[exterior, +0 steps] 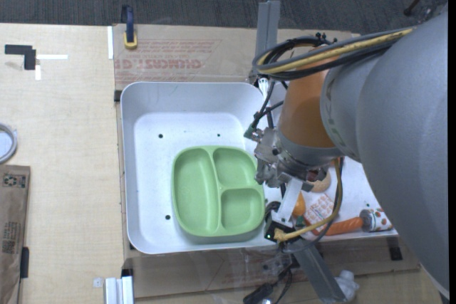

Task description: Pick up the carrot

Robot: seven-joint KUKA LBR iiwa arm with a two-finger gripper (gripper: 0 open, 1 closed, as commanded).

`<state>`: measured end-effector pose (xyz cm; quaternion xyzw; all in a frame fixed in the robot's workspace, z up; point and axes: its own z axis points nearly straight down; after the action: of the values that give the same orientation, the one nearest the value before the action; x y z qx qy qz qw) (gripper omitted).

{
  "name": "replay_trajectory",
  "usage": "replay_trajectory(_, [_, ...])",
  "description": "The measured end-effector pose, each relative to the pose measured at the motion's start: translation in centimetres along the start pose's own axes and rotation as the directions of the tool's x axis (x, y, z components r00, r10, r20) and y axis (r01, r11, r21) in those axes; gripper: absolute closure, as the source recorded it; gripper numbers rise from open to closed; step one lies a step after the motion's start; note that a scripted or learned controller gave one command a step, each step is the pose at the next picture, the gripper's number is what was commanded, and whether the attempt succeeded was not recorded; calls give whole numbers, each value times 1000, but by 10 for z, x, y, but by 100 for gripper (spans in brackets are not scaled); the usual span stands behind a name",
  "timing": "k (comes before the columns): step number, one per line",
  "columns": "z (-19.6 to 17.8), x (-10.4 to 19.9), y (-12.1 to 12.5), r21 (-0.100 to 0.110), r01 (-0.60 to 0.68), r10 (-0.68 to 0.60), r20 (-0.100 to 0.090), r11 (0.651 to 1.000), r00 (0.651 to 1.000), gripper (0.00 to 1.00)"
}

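Arm (308, 117) low, close beside carrot (349, 225).

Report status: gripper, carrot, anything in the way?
Gripper low over right white bin. Long orange carrot lying near bin's front wall, right of gripper, no grasp seen. Printed white-and-orange packet close beside carrot.

green plate (217, 190) crowds bin (153, 126), far half open

Orange carrot (347, 225) lies flat in right bin (360, 185).
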<state>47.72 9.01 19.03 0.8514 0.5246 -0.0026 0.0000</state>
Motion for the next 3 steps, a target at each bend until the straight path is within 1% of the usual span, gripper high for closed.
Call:
replay_trajectory(1, [-140, -49, 28, -3, 482, -482, 0, 876, 876, 100])
replay_trajectory(2, [-83, -134, 68, -1, 554, -554, -1, 833, 833, 100])
replay_trajectory(3, [-10, -118, 59, 2, 358, -358, -2, 934, 934, 100])
